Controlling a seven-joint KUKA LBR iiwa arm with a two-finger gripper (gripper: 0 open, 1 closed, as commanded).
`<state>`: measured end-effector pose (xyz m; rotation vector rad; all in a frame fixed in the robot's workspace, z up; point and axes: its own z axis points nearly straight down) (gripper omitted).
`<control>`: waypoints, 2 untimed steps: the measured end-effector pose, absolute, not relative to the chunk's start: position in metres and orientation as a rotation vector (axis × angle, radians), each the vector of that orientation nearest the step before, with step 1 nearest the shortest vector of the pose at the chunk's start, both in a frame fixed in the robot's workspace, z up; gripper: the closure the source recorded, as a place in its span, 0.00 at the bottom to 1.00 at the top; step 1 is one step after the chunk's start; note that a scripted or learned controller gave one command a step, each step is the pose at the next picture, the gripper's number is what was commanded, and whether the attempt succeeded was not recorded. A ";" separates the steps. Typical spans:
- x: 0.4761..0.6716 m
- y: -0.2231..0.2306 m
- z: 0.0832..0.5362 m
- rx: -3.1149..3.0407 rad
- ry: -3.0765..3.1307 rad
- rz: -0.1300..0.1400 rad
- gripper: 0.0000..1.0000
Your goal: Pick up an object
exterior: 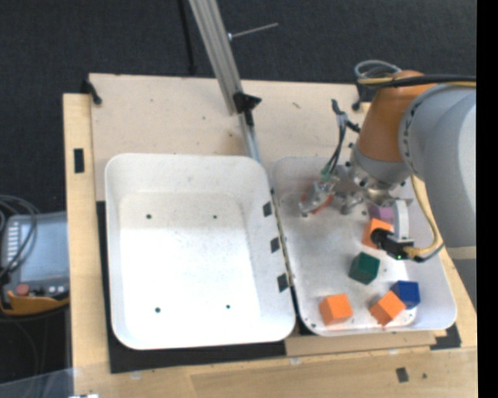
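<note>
Camera view: gripper (322, 196) low in right bin (309, 237), upper part; approach step, finger state unreadable, blurred. Next: descend onto green cube (364, 268), grasp.

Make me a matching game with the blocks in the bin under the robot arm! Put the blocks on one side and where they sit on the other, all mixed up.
Blocks:
1. green block
2. blue block
3. orange block nearest the other bin
4. purple block

Places:
A. just under the arm's wrist
B. near the bin's front edge, on the side by the other bin
C. near the middle of the bin
D. touching another orange block near the front corner

Pairs: 1-C, 2-D, 3-B, 4-A
</note>
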<state>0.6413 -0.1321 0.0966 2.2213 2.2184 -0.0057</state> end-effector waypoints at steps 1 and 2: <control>0.640 -0.133 0.107 2.229 2.221 -0.011 1.00; 0.639 -0.131 0.172 2.221 2.215 0.008 1.00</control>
